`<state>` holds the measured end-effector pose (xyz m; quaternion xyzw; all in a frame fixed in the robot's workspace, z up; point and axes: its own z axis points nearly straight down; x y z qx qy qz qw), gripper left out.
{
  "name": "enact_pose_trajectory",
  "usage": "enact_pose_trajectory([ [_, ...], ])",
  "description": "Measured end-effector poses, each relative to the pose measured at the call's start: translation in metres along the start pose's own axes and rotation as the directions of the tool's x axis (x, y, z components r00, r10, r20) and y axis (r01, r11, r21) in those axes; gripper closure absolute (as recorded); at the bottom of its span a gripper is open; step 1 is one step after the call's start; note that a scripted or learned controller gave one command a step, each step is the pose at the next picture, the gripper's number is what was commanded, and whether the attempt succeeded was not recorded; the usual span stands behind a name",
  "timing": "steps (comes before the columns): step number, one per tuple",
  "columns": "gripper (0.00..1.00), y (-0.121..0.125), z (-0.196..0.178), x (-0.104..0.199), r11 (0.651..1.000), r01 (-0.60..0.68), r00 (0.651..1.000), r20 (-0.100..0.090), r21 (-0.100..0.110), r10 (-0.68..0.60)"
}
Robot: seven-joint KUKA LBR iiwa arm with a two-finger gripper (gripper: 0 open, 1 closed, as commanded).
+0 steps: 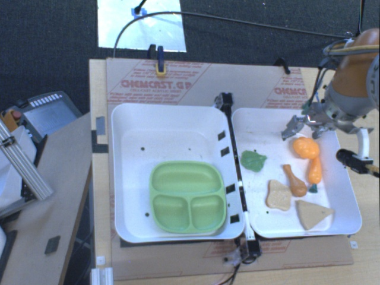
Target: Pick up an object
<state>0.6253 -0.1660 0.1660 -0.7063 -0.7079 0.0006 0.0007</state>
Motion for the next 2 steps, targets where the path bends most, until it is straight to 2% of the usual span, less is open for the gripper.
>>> enact_pose_trajectory([
  [1,0.0,-0.004,0.06,0.005,1.0,0.0,1.0,-0.001,-0.001,0.0],
  [2,0.0,-0.003,0.082,0.006,1.0,0.001,1.0,-0.001,-0.002,-0.001],
])
